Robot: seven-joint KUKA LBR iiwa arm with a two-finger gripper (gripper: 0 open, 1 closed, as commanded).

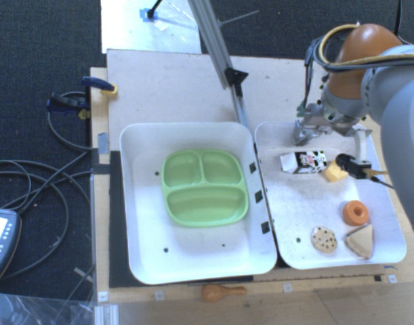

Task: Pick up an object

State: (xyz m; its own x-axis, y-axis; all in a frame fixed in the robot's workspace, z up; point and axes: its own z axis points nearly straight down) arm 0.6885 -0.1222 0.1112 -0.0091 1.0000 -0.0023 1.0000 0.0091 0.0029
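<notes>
Two shallow white bins are seen side by side on the tabletop (159,80). The left bin (135,202) holds a green divided plate (204,187) with three compartments, lying flat near the bin's centre. The right bin (288,208) holds several small items: a small black-and-white milk carton (303,161) lying on its side in the far part, a yellow block (335,173) just right of it, an orange ring-shaped doughnut (356,212) further toward the near right, a round speckled cookie (324,240) at the near side, and a tan sandwich wedge (360,241) just right of the cookie. A slanted metal pole (213,39) crosses the far tabletop and ends near the gap between the bins. A tan object (223,291) lies on the tabletop's near edge, outside the bins; its kind cannot be made out. Cables (37,181) are noted on the floor at the left.

The arm (389,87) enters from the right and is cut off at the frame edge. The gripper (308,134) is positioned over the far part of the right bin, just beyond the milk carton. Whether the gripper is spread or closed cannot be told from this view; nothing is seen held in it. A black part beside the yellow block is hard to identify.
</notes>
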